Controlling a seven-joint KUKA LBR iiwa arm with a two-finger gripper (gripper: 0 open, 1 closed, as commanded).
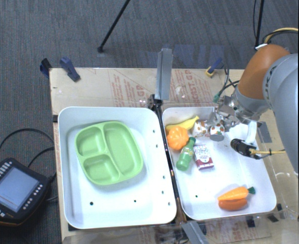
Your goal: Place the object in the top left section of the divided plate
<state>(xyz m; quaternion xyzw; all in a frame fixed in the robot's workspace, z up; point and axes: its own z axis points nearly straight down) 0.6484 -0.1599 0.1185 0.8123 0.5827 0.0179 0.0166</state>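
Note:
A green divided plate [109, 152] lies in the left bin [88, 207]; its three sections hold nothing. The gripper [214, 126] hangs low over the upper middle of the right bin [241, 179], just right of a small white and brown object [200, 128]. Close by lie a yellow banana [184, 123], an orange pumpkin-like fruit [177, 138], a green bottle [185, 155] and a red and white carton [203, 157]. A toy carrot [234, 197] rests near the right bin's front corner.
The grey arm with its orange band [261, 75] comes in from the upper right. A metal post [164, 78] stands at the back between the bins. A teach pendant [12, 189] sits left of the bench.

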